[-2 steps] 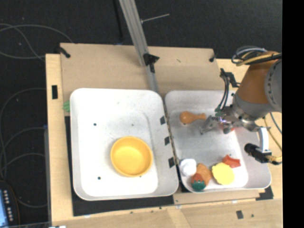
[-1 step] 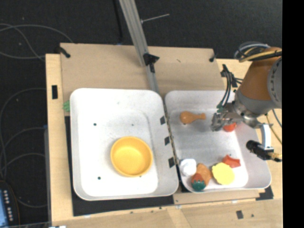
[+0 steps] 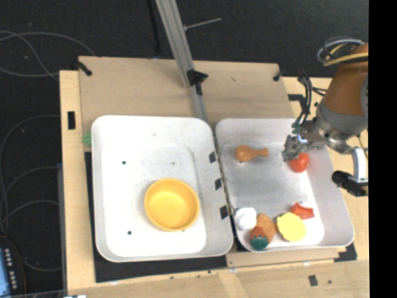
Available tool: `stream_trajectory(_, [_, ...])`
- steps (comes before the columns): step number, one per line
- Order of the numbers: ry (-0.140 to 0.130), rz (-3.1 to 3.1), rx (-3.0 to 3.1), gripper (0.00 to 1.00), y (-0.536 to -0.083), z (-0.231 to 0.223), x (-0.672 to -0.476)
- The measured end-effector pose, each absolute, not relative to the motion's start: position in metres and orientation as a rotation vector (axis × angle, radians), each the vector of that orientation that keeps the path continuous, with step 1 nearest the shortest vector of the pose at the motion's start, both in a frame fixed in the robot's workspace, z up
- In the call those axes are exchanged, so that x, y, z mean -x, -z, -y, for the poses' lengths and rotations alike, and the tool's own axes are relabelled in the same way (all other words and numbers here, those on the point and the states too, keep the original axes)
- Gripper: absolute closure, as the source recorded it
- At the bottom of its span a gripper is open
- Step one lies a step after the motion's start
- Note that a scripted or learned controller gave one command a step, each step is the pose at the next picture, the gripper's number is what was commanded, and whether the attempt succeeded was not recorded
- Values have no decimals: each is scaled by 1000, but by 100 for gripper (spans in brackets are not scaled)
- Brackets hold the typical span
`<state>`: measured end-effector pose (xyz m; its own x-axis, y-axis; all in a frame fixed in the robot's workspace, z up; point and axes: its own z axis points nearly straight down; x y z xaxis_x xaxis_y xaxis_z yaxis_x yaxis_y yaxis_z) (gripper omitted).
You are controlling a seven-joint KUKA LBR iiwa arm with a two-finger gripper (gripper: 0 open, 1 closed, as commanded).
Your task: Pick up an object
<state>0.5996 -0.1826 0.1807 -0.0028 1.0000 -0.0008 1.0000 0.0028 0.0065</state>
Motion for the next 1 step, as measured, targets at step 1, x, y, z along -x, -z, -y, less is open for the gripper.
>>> stream_trajectory(1, [-6,-2222,-2214,100,-224,184,-601])
